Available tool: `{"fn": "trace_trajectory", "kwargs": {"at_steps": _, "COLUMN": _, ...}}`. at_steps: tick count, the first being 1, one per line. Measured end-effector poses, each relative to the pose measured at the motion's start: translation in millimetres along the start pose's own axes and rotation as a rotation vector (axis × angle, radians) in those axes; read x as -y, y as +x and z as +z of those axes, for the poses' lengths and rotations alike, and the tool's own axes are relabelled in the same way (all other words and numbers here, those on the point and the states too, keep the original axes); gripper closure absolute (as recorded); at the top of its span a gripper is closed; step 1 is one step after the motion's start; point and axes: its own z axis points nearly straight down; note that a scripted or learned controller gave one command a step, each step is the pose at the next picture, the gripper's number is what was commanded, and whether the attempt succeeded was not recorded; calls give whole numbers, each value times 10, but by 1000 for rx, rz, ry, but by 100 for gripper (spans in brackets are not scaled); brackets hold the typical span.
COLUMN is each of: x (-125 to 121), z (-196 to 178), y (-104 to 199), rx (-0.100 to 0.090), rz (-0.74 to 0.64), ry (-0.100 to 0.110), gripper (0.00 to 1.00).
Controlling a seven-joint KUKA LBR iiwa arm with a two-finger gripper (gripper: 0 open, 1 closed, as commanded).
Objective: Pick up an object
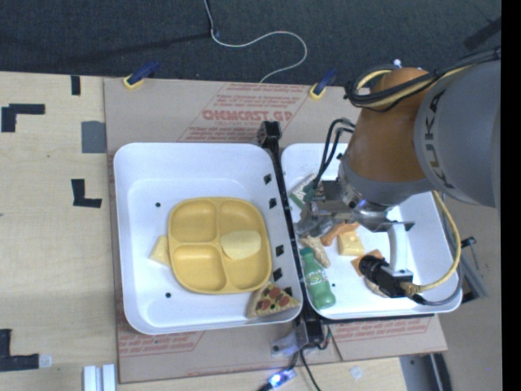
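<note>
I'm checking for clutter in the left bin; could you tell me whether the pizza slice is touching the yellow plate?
Touching: the camera view shows the pizza slice tucked against the yellow plate at its lower right corner.

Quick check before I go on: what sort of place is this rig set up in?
Most likely a robotics lab bench for pick-up trials, not a kitchen. Two white bins sit on cardboard, holding toy food such as a pizza slice and a green bottle, with the arm's hand over the right bin.
</note>
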Motion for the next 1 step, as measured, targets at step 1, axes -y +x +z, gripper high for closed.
{"fn": "trace_trajectory", "kwargs": {"at_steps": 1, "x": 39, "z": 204, "y": -11, "rx": 2, "rz": 2, "ry": 3, "gripper": 100}}
